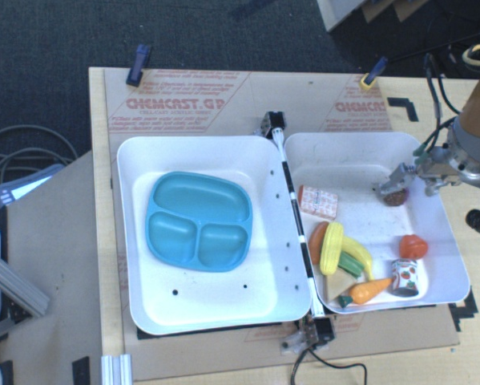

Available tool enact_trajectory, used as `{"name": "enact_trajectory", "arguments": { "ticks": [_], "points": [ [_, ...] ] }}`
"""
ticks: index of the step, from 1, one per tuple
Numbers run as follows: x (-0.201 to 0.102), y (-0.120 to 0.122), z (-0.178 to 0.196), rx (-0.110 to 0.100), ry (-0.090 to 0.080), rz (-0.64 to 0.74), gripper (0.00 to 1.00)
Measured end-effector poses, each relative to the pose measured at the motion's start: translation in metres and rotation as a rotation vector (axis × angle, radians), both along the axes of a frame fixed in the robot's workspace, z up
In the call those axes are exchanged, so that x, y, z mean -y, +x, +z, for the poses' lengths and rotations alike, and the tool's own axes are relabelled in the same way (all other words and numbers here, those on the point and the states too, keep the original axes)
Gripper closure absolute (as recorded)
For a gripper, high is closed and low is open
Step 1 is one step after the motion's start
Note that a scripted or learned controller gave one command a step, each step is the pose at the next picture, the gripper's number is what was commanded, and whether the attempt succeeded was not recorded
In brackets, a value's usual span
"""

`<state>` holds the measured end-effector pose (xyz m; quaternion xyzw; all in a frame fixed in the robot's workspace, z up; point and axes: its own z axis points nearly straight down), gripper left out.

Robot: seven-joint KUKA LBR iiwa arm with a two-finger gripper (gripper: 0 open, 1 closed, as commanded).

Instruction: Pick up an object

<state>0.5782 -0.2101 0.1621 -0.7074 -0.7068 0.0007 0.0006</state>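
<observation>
Your gripper [396, 184] hangs low in the right bin [360, 147], just above a small dark object [395, 198], likely its target; whether the tool is wide, narrow or holding, you cannot tell; below it lie a tomato [413, 245], banana [332, 249], carrot [366, 290]; far left, a blue tray [199, 220] fills the left bin [135, 159].

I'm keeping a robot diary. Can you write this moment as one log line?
phase: reaching | tool: low in right bin, over small dark object | nothing seen held | left bin: blue tray

"CHEMCAST GP" on bench sheet [175, 103]
</observation>
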Motion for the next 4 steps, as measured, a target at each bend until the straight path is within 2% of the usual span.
{"name": "enact_trajectory", "arguments": {
  "ticks": [1, 2, 3, 4],
  "points": [
    [0.006, 0.032, -0.079, -0.001, 0.009, 0.005, 0.00],
    [0.010, 0.033, -0.067, 0.004, 0.000, 0.003, 1.00],
    [-0.039, 0.070, -0.069, 0.004, 0.000, 0.002, 1.00],
    [-0.101, 0.089, -0.032, 0.004, 0.000, 0.002, 1.00]
  ]
}}
